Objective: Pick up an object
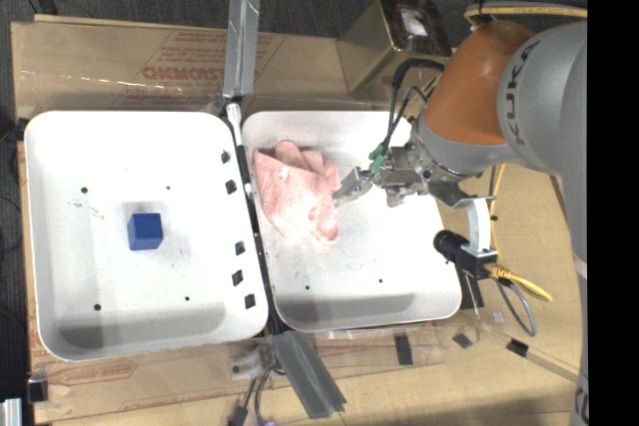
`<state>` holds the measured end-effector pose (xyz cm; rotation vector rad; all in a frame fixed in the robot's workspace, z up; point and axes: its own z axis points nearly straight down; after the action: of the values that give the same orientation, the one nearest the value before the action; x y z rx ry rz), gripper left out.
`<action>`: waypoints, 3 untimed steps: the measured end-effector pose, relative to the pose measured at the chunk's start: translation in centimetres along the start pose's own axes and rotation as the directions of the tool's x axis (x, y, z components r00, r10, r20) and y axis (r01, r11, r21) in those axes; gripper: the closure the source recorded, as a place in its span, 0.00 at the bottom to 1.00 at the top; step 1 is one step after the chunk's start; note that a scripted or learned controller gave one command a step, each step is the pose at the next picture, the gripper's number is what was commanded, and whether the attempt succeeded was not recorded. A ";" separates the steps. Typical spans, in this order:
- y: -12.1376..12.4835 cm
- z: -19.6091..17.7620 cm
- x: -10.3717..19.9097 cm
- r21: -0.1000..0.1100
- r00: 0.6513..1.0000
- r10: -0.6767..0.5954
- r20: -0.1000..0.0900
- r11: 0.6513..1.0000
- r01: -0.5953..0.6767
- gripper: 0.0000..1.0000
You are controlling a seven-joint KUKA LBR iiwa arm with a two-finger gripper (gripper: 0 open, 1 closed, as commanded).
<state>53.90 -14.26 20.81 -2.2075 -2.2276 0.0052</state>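
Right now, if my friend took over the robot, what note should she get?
Tool: low in the right bin, beside the pink cloth; I cannot tell if it is open or shut, or whether it touches the cloth.
Things: pink cloth crumpled at the right bin's left side; blue cube in the left bin.
Done: nothing lifted yet.
Left: grab one thing and raise it.

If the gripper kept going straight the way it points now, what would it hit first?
The gripper points toward the view's left, at the pink cloth in the right bin. The cloth looks like the first thing in its line, very near its tip, though height above the cloth is unclear from this slanted view.
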 end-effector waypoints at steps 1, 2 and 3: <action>2.0 11.4 -1.2 -0.008 0.999 -0.040 0.002 0.999 0.040 0.00; 4.1 11.4 3.0 -0.007 0.990 -0.139 0.003 0.990 0.139 0.00; 4.1 10.5 3.0 -0.004 0.990 -0.143 0.002 0.990 0.143 1.00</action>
<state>57.87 -11.24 10.32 -2.0445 -2.3829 0.0014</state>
